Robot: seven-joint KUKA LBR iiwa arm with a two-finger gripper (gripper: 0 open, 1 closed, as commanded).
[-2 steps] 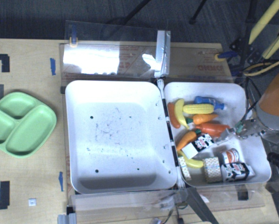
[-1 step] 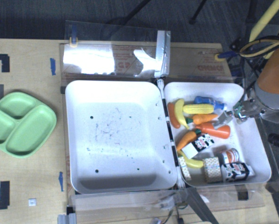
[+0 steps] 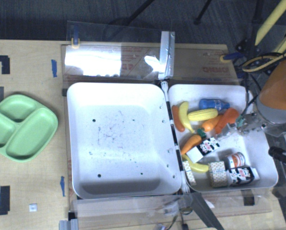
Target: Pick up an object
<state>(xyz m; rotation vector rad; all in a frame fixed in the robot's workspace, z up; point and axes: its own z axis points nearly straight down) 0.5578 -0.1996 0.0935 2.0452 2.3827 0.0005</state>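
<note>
Nearest, a cow-print carton [image 3: 241, 175] and a small can [image 3: 235, 160] sit in the right bin [image 3: 269, 150] among toy carrots and bananas. Whether the gripper [image 3: 243, 123], low beside an orange carrot [image 3: 226, 120], is open, I cannot tell.

Bench top [image 3: 28, 75] – pale wood, matt, light grain. Left bin [image 3: 80, 99] – white plastic, smooth, scuffed grey on the floor, soft sheen. Right bin [image 3: 272, 174] same white plastic. Green divided plate [image 3: 21, 127] – smooth plastic, slightly glossy. Clear sheet [image 3: 109, 56] behind the bins – glossy, strong glare. Toy banana [image 3: 183, 114], corn [image 3: 202, 114], carrot [image 3: 190, 143] – shiny moulded plastic. Arm's orange band [image 3: 280, 87] – smooth, satin.
</note>
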